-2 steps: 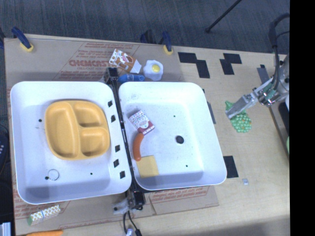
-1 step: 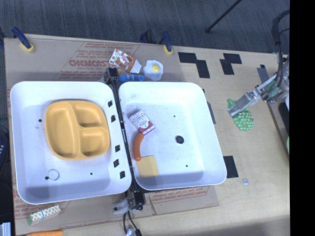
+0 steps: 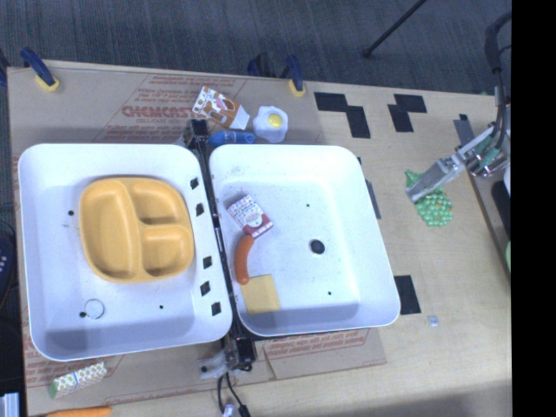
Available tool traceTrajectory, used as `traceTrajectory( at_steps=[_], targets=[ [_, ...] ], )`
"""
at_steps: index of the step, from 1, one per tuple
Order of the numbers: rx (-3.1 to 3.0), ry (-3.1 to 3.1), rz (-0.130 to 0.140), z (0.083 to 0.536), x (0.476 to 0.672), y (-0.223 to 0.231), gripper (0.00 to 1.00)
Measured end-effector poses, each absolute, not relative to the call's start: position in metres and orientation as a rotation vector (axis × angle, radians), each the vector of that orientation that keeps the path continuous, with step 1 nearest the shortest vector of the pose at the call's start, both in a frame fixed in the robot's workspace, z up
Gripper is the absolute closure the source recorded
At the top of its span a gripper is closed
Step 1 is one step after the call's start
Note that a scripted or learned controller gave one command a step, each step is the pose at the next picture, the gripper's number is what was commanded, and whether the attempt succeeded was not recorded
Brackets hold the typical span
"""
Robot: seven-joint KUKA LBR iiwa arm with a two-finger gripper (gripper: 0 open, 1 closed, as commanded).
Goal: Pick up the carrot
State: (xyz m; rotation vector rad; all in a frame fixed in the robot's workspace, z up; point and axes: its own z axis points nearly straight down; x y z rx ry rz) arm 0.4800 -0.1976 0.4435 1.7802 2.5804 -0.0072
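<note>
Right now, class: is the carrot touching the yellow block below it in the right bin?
Cannot tell. In the camera view the carrot's lower end meets the yellow block's top corner, with no plain gap or contact.

Arm: enters at the right edge of the frame, upper half, little of it showing.
Gripper [image 3: 432, 183]: at the right of the frame, a little above mid-height, reaching leftward and slightly down from the edge.
Build: pale grey metal parts with green touches near the wrist end.
Tilt: slanted, tip lower left, wrist end upper right.
Fingers: too small and blurred to read.
Grasp: nothing seen between the tips.
</note>
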Motion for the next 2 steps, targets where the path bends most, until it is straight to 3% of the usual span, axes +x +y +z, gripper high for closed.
traceTrajectory(
  at_steps=[2],
  targets=[
    [1.762,2.589,-0.008,0.465,0.481,-0.197,1.00]
  ],
)
